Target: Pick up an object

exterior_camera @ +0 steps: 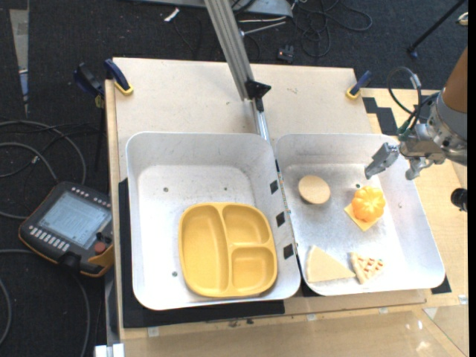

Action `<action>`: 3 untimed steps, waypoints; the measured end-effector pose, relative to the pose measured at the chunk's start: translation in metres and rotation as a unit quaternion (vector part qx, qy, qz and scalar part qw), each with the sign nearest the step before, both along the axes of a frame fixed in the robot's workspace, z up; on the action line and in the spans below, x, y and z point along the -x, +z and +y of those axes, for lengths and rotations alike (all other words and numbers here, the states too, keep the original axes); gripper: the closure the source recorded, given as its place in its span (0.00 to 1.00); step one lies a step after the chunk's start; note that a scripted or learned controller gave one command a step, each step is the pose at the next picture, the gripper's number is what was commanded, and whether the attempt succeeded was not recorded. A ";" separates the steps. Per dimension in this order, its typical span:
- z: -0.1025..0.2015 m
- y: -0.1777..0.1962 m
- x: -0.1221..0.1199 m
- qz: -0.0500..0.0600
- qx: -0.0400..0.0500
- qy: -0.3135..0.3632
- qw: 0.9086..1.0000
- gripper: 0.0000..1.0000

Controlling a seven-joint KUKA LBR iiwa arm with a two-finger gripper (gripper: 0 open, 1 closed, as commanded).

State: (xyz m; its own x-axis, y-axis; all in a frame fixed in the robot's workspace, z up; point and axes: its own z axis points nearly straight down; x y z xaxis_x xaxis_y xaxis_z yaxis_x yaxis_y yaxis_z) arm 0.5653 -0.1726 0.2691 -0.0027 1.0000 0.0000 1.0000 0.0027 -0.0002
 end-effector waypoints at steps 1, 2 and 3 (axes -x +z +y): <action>0.000 0.000 0.000 0.000 0.000 0.000 1.000 0.00; -0.002 -0.043 0.001 0.002 0.000 -0.001 1.000 0.00; 0.002 -0.107 0.005 0.003 -0.001 -0.001 1.000 0.00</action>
State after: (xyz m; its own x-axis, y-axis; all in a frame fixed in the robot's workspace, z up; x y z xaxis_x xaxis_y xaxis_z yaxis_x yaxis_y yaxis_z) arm 0.5600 -0.1705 0.1621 0.0003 1.0000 0.0015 1.0000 -0.0003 -0.0069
